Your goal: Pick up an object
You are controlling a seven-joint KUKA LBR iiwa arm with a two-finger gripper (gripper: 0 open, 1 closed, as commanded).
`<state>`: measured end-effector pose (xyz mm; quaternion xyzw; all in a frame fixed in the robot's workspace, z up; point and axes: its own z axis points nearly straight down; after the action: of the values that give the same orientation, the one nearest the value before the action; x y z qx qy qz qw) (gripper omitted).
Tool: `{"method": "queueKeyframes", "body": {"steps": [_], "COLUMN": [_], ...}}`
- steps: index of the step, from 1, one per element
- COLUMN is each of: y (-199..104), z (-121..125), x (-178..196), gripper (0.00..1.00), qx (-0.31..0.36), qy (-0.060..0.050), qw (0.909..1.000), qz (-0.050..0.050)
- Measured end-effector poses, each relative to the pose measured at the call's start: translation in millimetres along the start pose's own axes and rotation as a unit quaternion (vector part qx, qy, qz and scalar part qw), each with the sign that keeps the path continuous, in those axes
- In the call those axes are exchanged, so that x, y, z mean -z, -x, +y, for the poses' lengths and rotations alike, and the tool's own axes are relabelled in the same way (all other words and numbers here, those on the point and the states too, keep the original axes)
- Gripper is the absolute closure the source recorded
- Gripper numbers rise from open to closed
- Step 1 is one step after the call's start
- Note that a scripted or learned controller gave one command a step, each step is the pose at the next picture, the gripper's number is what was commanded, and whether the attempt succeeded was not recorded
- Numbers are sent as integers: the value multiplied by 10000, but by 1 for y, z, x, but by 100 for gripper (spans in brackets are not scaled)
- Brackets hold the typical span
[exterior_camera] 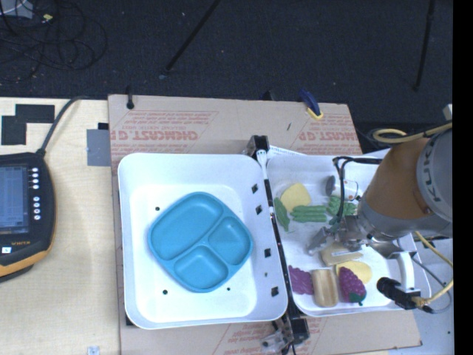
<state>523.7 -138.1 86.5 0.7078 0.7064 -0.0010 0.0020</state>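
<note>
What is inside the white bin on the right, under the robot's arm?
The right bin holds toy food: a yellow piece, a green vegetable, purple grapes, a tan piece. The arm and its hand cover whatever lies beneath them.

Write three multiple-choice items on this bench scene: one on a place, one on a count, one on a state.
1. Where does the light-blue divided plastic plate lie?
A. in the left white bin
B. in the right white bin
C. on the cardboard sheet behind the bins

2. How many compartments does that plate have?
A. two
B. three
C. five

3. How does the plate sit?
A. flat, open side up
B. propped on edge against the bin's wall
C. upside down

Answers:
1 A, since the left bin's white floor surrounds it, while the small toy foods lie in the right bin.
2 B, since its ridges mark off three hollows.
3 A, since the hollows face the camera and its rim lies level on the floor.
</note>
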Motion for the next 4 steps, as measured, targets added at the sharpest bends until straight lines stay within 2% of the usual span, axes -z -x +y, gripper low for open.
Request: {"method": "queueKeyframes", "body": {"steps": [1,2,3,4], "y": [0,1,61,33], "z": [3,1,86,122], "x": [12,10,39,-1], "gripper": [100,0,0,0], "qx": [-16,-23,26,18], "qy": [37,7,9,-18], "qw": [10000,10000,10000,10000], "qz": [19,21,3,19]}}
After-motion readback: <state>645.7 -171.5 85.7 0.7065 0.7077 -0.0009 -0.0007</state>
